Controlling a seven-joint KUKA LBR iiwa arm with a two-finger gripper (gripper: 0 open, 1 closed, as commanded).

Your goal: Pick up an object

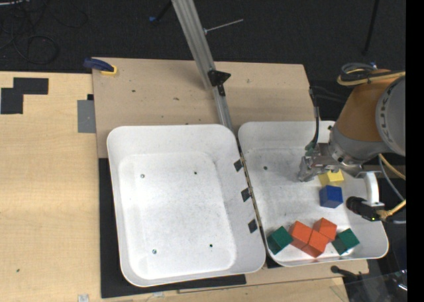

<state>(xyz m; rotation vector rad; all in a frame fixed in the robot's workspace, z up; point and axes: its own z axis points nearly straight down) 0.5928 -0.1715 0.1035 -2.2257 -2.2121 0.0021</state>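
My gripper (310, 167) is low over the right bin (278, 155), near its middle right. Its tip is just left of a yellow block (333, 177), and I cannot see anything held in it. A blue block (331, 196) lies just below the yellow one. Along the bin's front edge sit three orange blocks (311, 236) packed together, with one green block (279, 238) on their left and another green block (345, 241) on their right.
The left bin (126, 155) lies beside the right one, with black clips (245, 193) along the shared edge. A slanted aluminium rail (199, 42) rises behind the bins. The arm's orange band (358, 118) hangs over the right bin's far right corner.
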